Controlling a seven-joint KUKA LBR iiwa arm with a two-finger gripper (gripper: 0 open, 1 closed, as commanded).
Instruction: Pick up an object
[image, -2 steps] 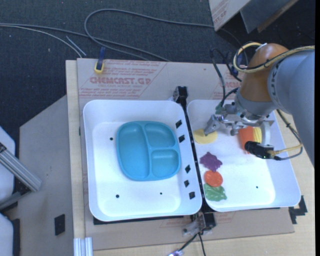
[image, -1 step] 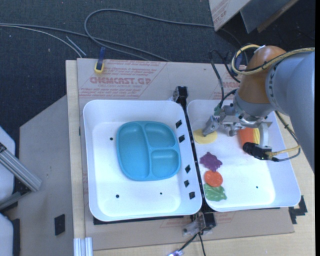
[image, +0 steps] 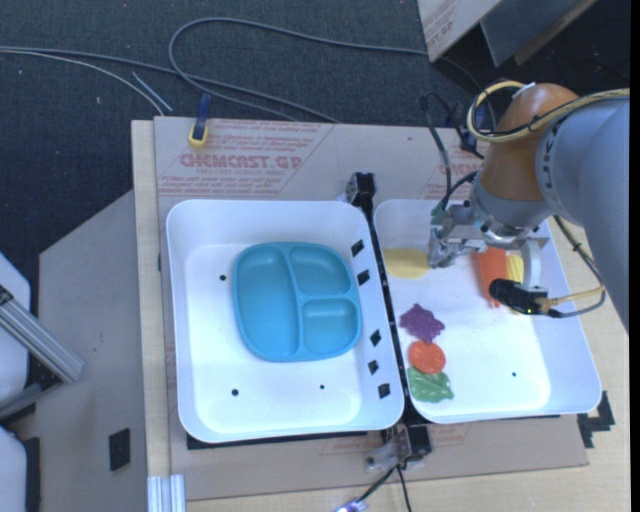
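In the right bin lie several small toy foods. A flat yellow piece rests at the bin's upper left. My gripper hangs low just to its right, at the piece's edge. An orange piece with a yellow one beside it lies right of the gripper, partly behind the wrist. Lower down along the left wall sit a purple piece, an orange-red round piece and a green piece. I see nothing held.
A blue divided plate lies in the left bin. A black divider with clips runs between the bins. Cables trail from the wrist over the right bin's upper right.
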